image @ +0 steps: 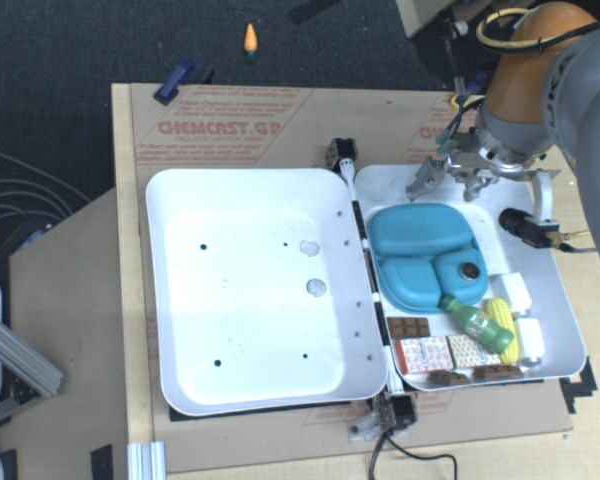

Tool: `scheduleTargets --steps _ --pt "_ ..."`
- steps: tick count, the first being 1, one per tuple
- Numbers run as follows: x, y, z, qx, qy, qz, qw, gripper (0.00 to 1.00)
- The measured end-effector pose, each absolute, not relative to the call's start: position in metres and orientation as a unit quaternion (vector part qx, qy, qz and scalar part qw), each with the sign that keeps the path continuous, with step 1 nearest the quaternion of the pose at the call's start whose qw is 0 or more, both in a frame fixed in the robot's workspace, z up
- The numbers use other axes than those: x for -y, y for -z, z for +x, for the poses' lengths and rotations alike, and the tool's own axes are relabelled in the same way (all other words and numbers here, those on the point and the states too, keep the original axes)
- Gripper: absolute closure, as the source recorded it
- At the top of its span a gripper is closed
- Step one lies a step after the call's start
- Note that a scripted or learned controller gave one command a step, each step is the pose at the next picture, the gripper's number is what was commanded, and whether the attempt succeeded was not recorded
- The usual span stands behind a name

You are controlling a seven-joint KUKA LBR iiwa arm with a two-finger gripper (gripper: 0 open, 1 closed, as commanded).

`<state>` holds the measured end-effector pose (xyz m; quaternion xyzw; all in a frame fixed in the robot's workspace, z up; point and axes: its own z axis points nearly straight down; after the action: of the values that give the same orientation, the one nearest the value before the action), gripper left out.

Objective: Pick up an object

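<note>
- Currently, the gripper hangs in the upper right of the frame, over the far end of the right bin.
- Gripper state: the two fingers are spread apart and nothing sits between them. No object is grasped.
- Task status: the pick is not yet done. Every candidate object lies in the right bin.
- Nearest candidate: the blue container, lying in the centre right of the frame, just below the gripper and apart from it.
- Other candidates, grouped toward the lower right of the frame:
  - a green bottle, touching the lower edge of the blue container;
  - a yellow corn cob, just beside the bottle;
  - two white blocks along the right side of the bin;
  - a brown chocolate bar and a red-and-white packet at the near end.
- The left bin, centre left of the frame, holds no loose objects.
- Remaining steps, as a judgement: lower the gripper onto one object, close the fingers on it, lift it off the bin floor.
- Caution: the blue container is broad and rounded, so the spread fingers may not span it. The smaller items are crowded together, which risks a missed or double grasp.
</note>
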<state>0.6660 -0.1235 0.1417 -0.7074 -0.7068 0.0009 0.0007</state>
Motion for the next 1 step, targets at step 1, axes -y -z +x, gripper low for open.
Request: scheduleTargets --steps 1 --pt "0.1574 -0.0996 0.6592 0.707 0.0033 -0.707 -0.005 0.00"
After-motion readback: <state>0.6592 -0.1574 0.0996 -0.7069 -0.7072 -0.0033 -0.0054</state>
